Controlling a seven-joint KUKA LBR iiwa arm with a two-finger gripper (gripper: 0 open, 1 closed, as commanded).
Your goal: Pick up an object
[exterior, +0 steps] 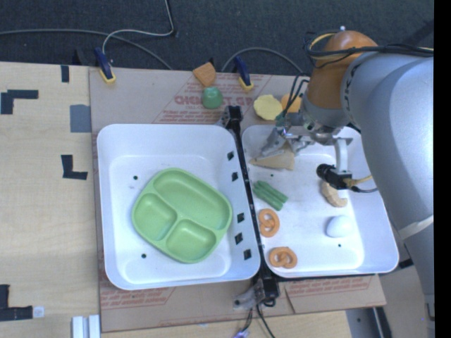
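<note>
My gripper hovers at the back left of the right bin, with its fingers spread open. Its fingertips sit right at the top edge of a tan wedge, and nothing is held between them. In front of the wedge lies a green ridged piece. Two pretzels lie nearer the front. A white egg-shaped thing and a tan lump sit on the bin's right side.
The left bin holds a green divided plate. Behind the bins, on the cardboard, are a yellow piece, a green ball and an orange chunk. A black divider separates the bins.
</note>
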